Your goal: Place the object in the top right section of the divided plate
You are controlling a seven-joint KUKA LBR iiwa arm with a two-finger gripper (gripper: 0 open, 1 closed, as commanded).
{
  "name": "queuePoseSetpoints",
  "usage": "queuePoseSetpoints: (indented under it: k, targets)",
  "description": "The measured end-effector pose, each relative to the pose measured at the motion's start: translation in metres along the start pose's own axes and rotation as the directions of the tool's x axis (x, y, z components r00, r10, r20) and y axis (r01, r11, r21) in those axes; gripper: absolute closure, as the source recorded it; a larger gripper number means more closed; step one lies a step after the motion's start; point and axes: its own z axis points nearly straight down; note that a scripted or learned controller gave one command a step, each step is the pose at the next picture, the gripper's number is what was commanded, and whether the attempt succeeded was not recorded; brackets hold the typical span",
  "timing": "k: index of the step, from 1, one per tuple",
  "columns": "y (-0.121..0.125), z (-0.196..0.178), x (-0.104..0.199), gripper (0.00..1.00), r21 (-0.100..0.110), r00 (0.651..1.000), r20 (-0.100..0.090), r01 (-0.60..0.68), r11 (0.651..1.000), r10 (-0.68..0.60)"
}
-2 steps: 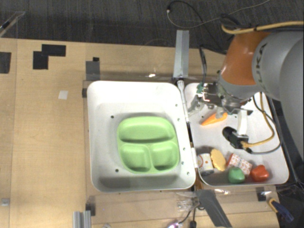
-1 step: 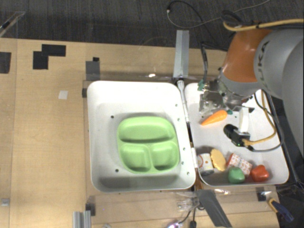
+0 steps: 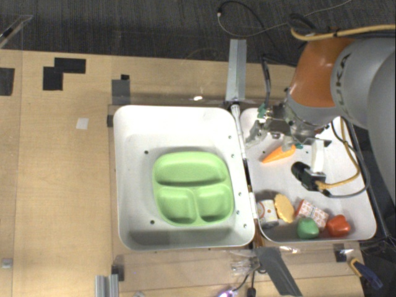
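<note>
The green divided plate [image 3: 190, 188] is sitting in the left bin [image 3: 133, 166] on your worktop. Moving right, the gripper [image 3: 279, 129] is hanging over the right bin [image 3: 356, 193]; you can't tell how its fingers are standing. The orange carrot [image 3: 278, 154] is lying just below them. "KUKA" is partly reading on the arm [image 3: 352, 73].

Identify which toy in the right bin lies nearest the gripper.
The orange carrot, just below the gripper; the other toys cluster along the bin's bottom edge.

Divided plate [image 3: 189, 187] in left bin [image 3: 133, 166]; toy foods in right bin [image 3: 352, 193].
</note>
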Motion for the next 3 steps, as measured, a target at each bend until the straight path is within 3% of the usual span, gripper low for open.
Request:
queuePoseSetpoints:
  k: [1,2,3]
  targets:
    - [-0.086,0.012,0.036,0.0,0.006,0.895,0.004,-0.446,0.895,0.446]
    - [-0.066,-0.033,0.062,0.0,0.002,0.882,0.003,-0.471,0.882,0.471]
    - [-0.103,0.012,0.016,0.0,0.004,0.9,0.004,-0.435,0.9,0.435]
